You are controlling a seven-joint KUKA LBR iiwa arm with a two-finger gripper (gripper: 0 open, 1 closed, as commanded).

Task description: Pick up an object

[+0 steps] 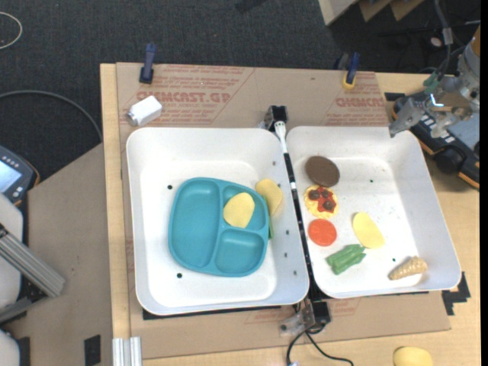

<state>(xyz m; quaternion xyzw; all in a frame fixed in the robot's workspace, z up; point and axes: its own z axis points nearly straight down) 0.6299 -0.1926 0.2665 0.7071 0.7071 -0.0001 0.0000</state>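
Note:
The right bin (427, 204) holds several toy foods: a brown patty (322, 171), a small yellow pizza piece with red dots (321, 200), an orange-red disc (322, 232), a yellow slice (368, 230), a green pepper (346, 258) and a tan cone (408, 268). In the left bin (152, 204), a yellow piece (239, 210) lies on a blue divided plate (210, 235). Another yellow piece (270, 195) rests beside the plate. My gripper (418, 113) hovers over the right bin's far right corner, well away from the food.
A small white box (145, 110) lies on the cardboard behind the left bin. Blue clamps (147, 54) (351, 69) grip the board's far edge. A black divider clip (277, 117) sits between the bins. A yellow object (412, 355) lies on the bench at the bottom right.

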